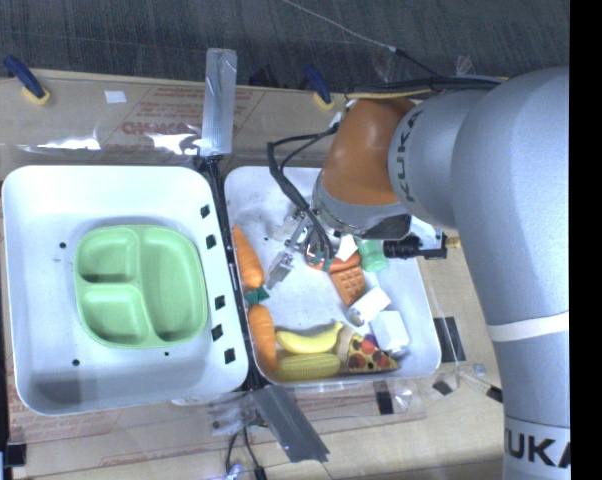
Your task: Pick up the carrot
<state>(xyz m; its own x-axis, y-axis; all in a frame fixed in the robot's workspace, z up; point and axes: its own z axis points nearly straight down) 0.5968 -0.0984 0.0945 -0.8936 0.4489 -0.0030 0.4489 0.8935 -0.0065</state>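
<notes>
Carrot (247, 256) lies along the right bin's (421, 298) left wall, untouched. Just beside it, the gripper (289, 253) hovers with fingers spread apart, holding nothing.

The arm (481, 168) hides the right bin's (421, 338) far corner.

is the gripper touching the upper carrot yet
Apart. In the camera view, white bin floor shows between the gripper and the upper carrot, which lies against the right bin's left wall.
</notes>
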